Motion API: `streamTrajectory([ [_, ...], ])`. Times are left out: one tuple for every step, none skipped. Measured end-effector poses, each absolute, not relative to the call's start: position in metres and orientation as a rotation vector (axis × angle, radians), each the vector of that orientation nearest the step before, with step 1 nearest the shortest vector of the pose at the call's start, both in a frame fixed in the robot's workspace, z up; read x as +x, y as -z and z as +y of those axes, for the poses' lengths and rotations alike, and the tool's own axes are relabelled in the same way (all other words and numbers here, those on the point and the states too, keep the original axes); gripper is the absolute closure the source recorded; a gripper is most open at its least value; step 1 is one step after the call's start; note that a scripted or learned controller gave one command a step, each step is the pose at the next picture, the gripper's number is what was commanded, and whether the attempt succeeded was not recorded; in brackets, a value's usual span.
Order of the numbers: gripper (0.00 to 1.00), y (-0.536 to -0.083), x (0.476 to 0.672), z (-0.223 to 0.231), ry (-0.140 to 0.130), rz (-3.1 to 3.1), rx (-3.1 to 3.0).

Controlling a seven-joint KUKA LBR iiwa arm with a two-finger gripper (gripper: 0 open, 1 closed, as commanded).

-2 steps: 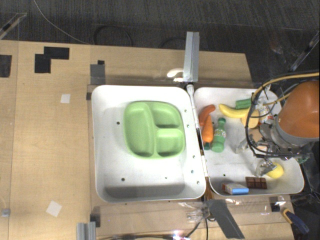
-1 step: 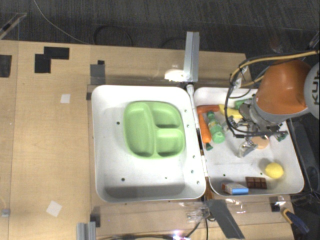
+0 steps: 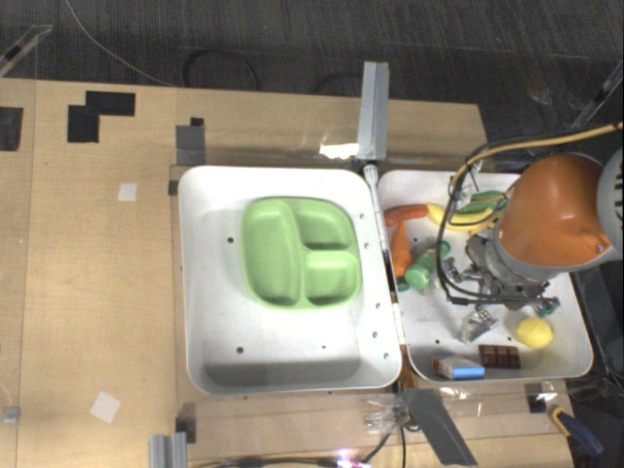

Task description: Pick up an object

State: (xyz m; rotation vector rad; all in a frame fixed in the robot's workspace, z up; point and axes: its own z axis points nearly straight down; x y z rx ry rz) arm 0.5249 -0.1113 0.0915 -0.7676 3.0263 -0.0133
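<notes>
You have the arm [image 3: 556, 213] reaching into the right bin [image 3: 585, 354], its orange band above the wrist, and the jaws [image 3: 478, 325] low over the bin floor near its middle. Whether they stand apart or together, you cannot tell from above; cables and the wrist crowd that spot, and nothing clearly sits between them.

The nearest candidate is the yellow lemon [image 3: 533, 332], just beside the jaws on the side toward the arm. It looks small, rounded and smooth, likely a light hollow plastic toy. Expect it to be stiff but slippery: it may roll or squirt out if you pinch it off centre, so take it across its widest middle.

Near the bin's front edge lie a brown chocolate bar [image 3: 499, 357] and a small red and blue block [image 3: 458, 369]. Both are flat and low, harder to get under, best taken across the narrow width.

By the divider rest an orange carrot [image 3: 400, 247] and a green piece [image 3: 417, 279], with a yellow banana [image 3: 468, 213] partly under the arm.

The left bin [image 3: 205, 291] holds a green divided tray [image 3: 297, 252], too broad for the jaws except at its rim.
</notes>
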Motion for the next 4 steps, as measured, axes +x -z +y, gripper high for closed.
streamTrajectory([
  [0.0, -0.092, 0.529, -0.086, 0.007, 3.069, -0.597],
  [0.0, -0.091, 0.537, -0.086, 0.007, 3.069, -0.609],
  [0.0, -0.092, 0.521, -0.085, 0.008, 3.11, -0.226],
  [0.0, -0.092, 0.501, -0.109, 0.006, 3.104, -0.284],
])
